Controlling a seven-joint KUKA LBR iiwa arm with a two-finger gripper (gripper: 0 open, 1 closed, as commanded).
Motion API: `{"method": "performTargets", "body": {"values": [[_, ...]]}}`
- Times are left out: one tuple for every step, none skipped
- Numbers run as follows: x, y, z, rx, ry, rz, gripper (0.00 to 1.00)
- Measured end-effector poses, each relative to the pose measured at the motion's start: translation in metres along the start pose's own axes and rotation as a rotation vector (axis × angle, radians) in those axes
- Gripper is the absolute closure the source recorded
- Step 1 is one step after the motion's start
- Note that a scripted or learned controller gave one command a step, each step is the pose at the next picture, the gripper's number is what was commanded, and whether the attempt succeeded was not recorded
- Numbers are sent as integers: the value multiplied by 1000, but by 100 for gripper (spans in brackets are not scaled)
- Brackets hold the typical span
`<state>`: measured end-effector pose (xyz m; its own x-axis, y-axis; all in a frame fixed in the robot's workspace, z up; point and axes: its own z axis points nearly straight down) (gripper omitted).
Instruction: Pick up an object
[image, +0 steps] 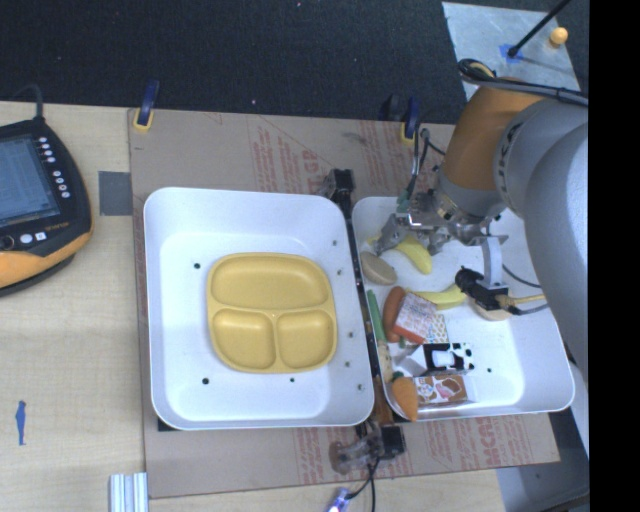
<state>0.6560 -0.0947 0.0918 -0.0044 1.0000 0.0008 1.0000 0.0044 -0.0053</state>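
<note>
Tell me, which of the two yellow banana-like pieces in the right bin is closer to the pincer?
The upper yellow piece, lying just under the pincer. The other yellow piece lies lower in the right bin, beside the black part.

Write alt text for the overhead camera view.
The gripper hangs over a banana at the far end of the right bin, which holds small toys. The left bin holds a yellow divided plate.

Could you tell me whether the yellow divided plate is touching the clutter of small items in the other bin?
Apart. The camera view shows the yellow divided plate alone in the left bin, separated by both bins' rims from the right bin.
</note>
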Motion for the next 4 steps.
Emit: {"method": "performTargets", "body": {"values": [[-6,0,0,-2,0,2,0],[-17,0,0,-3,0,3,0],[2,0,0,0,0,0,0],[-44,0,-10,-4,-1,3,0]]}}
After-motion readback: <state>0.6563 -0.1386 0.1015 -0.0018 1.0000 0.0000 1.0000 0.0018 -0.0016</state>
